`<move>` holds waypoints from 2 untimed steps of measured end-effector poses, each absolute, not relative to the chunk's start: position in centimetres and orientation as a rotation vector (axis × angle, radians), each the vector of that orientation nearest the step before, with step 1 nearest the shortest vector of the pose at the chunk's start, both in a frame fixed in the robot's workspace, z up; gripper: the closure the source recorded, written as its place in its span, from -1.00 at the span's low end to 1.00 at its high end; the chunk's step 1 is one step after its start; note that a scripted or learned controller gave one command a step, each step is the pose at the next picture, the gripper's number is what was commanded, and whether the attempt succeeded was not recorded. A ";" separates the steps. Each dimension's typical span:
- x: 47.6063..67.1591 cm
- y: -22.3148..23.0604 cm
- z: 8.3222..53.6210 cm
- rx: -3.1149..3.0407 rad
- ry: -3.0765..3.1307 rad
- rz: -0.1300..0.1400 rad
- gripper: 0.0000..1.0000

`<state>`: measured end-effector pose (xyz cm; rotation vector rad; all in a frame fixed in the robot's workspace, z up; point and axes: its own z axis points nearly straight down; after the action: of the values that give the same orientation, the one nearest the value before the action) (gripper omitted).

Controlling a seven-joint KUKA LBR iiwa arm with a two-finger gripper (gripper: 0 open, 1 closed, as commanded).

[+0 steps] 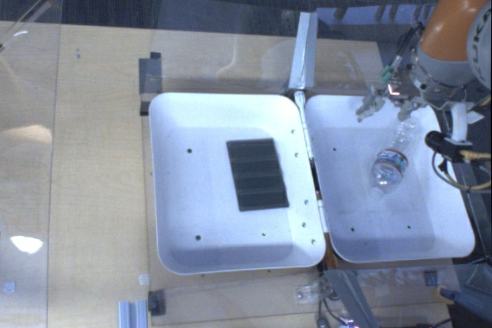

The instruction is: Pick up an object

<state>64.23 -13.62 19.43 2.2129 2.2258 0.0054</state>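
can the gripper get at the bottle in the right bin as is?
Probably yes. The clear plastic bottle lies alone on the right bin floor, away from the walls, with nothing over it. The gripper hangs just above its upper end, so the way down looks free.

Tabletop: pale wood-look surface, smooth, light sheen under a clear glossy sheet. Both bins, left bin and right bin: white plastic, smooth, slightly glossy. Dark ridged pad in left bin: matt, ribbed surface. Bottle in right bin: clear, shiny plastic with printed label. Arm's orange band: glossy, smooth.
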 end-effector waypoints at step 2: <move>52.6 -17.0 19.2 1.813 2.558 0.006 -1.00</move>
<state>52.61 -16.98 19.20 1.8126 2.5576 0.0060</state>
